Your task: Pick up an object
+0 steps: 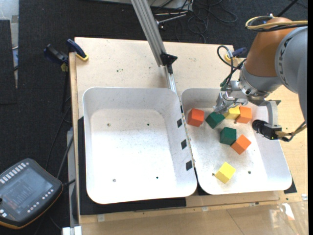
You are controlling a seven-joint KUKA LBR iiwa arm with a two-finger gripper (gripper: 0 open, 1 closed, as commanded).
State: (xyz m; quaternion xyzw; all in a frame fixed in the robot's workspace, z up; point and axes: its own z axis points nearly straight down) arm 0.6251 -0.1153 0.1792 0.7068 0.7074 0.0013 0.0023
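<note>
Several coloured blocks lie in the right bin [274, 180]. An orange block [196, 117] sits at the far left, with a dark green block [215, 119] beside it. A yellow block [234, 113] and an orange block [244, 114] touch each other just to the right. Lower down are a second green block [228, 135], an orange block [241, 144] and a yellow block [225, 172]. My gripper [225, 105] hangs low at the bin's far side, just above the first green block and next to the yellow one.
The left bin [93, 102] lies beside the right one. A metal pole [149, 26] slants over the bench from the top down to the bins' shared edge. Blue and yellow clamps [73, 50] sit at the bench's far left corner. A teach pendant [24, 192] lies at the lower left.
</note>
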